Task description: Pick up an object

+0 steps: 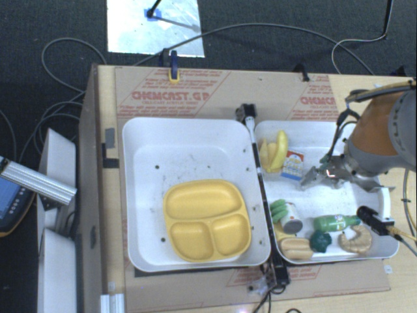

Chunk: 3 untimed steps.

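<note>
My gripper [317, 175] hangs low over the middle of the right bin [306, 128], coming in from the right. A small white, red and blue carton [293, 165] lies just left of it, beside a yellow banana [278, 150]. I see nothing held in the gripper. Along the bin's front lie a green can [285, 214], a green bottle [335, 223], a tan bun [295, 247], a dark green lump [320, 241] and a pale brown pastry [356, 239].
The left bin [150, 150] holds a yellow divided plate [207, 220] toward its front. The grey arm with its orange band [374, 132] crosses the right bin's right side. Cables trail over the floor behind the bench.
</note>
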Tool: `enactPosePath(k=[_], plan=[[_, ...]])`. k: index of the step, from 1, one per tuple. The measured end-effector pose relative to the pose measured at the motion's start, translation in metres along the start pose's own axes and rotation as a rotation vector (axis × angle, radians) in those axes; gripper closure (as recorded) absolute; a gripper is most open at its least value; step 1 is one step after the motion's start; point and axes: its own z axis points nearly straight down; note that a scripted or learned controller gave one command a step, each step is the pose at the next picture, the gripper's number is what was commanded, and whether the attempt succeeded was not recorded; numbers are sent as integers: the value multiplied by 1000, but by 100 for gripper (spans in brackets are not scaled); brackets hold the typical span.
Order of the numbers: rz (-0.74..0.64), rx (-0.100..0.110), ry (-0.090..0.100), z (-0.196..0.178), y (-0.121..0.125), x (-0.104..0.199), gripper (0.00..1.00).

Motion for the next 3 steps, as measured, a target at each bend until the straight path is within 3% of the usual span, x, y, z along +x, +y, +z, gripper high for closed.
enactPosePath(k=[1, 2, 3], plan=[[-1, 0, 0, 0, 46, 45, 0], [-1, 18, 1, 2, 99, 69, 0], [-7, 17, -1, -10, 100, 68, 100]])
